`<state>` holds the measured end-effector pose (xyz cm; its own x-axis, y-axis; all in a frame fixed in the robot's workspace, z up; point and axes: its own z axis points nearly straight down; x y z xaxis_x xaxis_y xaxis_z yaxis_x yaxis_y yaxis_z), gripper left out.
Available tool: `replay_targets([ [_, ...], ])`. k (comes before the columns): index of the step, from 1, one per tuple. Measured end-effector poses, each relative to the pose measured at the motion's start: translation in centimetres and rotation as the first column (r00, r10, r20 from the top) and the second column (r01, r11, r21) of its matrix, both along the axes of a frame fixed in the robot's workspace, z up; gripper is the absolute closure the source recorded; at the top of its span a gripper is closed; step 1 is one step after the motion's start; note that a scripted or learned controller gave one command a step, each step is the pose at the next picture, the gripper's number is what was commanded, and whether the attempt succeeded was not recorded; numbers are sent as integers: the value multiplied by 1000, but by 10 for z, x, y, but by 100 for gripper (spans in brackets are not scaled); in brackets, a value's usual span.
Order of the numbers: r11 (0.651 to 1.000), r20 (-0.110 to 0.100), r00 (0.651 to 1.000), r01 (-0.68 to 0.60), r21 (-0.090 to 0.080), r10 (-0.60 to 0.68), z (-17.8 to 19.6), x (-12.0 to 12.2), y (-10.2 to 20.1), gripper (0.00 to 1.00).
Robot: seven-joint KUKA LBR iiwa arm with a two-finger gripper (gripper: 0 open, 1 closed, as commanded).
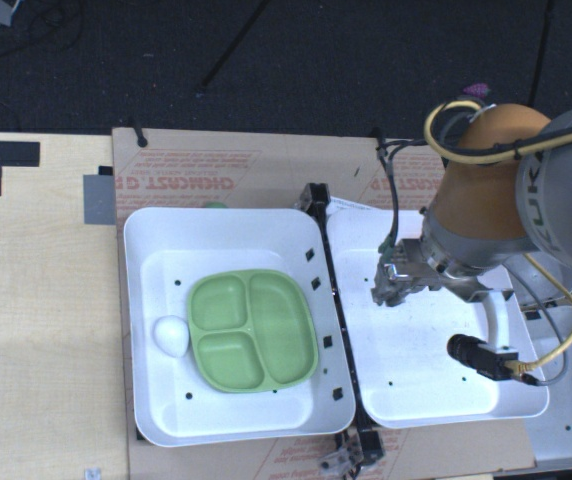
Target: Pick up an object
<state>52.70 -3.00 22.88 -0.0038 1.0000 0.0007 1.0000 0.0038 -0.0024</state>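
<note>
We see the gripper (388, 290) low over the right bin (406, 388), its grip state we cannot tell, while the green plate (252, 329) and a white egg (171, 335) touching its left edge lie in the left bin (156, 248).

Legible markings, one camera view:

1. Cardboard sheet (256, 168) beneath the two bins: red printed lettering along its far strip, seen upside down and mirrored, reading approximately "CHEMCAST GP"; the reading is uncertain. A second run of the same red print lies further right on the strip, partly hidden. More red print shows on the sheet's near edge, too small to read.

2. Robot arm (546, 198): dark letters "KU" on its grey casing at the right, cut off by the frame edge.
</note>
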Motion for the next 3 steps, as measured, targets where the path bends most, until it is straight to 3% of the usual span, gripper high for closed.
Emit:
replay_targets([
  [3,1000,0,1000,0,1,0,-14,45,132,100],
])
